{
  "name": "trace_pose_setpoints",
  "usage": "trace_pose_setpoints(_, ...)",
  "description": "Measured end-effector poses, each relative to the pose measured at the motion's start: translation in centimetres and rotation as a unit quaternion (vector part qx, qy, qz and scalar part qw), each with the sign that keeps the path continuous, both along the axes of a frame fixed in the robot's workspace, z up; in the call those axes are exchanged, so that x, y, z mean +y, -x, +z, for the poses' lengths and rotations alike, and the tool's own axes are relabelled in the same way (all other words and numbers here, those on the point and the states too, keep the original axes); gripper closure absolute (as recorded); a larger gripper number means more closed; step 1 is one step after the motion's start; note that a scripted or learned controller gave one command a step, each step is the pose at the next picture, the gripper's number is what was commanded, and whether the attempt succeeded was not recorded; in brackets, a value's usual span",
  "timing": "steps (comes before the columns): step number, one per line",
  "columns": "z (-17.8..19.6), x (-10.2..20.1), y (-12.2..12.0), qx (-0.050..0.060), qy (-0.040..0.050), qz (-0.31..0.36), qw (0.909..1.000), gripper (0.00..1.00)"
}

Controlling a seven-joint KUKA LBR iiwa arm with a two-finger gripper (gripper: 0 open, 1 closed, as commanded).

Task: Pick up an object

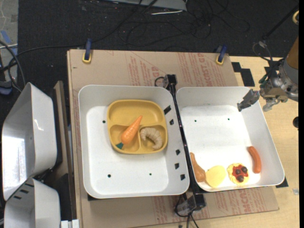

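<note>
Two white bins [95, 175] [270, 141], one yellow plate [137, 109], one carrot [131, 130], one shrimp [153, 137], four food pieces at five o'clock.

Bins [223, 127]: smooth white plastic, slight sheen. Yellow tray [135, 110]: matt plastic. Bench board [142, 68]: matt printed cardboard. Sausage [255, 159]: glossy, probably plastic. Clamps [87, 56]: plastic-looking.
</note>
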State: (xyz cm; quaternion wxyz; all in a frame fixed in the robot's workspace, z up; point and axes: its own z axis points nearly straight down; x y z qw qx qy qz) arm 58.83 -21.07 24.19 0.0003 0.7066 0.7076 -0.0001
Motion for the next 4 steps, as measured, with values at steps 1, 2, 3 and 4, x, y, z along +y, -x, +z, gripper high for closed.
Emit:
trace_pose_setpoints(1, -5.2, -0.8, 0.7, 0.002, -0.0005, -0.002, 1.0, 0.0)
trace_pose_setpoints(2, -11.2, 0.1, 0.4, 0.003, -0.0011, 0.0, 1.0, 0.0)
trace_pose_setpoints(3, -15.2, 0.2, 0.5, 0.002, -0.0005, -0.001, 1.0, 0.0)
trace_pose_setpoints(4, -13.9, 0.2, 0.3, -0.001, 0.0002, -0.001, 1.0, 1.0)
